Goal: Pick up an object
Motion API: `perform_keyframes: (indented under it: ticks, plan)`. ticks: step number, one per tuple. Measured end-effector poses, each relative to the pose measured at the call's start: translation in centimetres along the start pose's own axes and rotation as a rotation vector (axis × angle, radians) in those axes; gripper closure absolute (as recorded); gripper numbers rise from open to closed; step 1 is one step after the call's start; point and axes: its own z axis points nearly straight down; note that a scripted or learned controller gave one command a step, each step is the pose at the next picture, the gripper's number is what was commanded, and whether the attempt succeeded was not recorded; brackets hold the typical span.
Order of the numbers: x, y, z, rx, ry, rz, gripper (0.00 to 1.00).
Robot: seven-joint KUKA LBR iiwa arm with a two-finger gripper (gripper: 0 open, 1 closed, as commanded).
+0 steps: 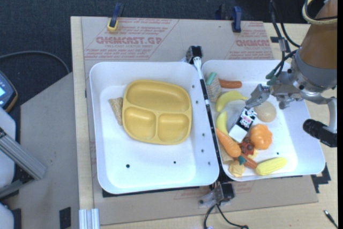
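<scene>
Nothing lifted yet: large yellow sectioned plastic tray [157,112] lies alone in the left white bin [102,131]; in the right white bin [305,155] beside it the gripper [256,98] hovers, fingers spread and empty, above the toy-food pile, orange plastic pumpkin [261,136] just below.

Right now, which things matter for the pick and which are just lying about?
For the pick: pincer; right bin with banana, carrot, orange pepper, corn cob.

Lying about: left bin, yellow divided plate, blue clamp.
</scene>
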Motion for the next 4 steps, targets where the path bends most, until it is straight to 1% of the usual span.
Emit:
perform_keyframes:
  ticks: [1,2,3,4]
  plan:
    - [0.0,0.2,-0.7,-0.014,-0.001,-0.003,0.0]
    - [-0.4,1.2,4.7,-0.011,0.0,-0.003,0.0]
    - [-0.4,1.7,10.8,-0.01,0.0,-0.003,0.0]
    - [-0.3,1.8,15.2,-0.011,0.0,-0.002,0.0]
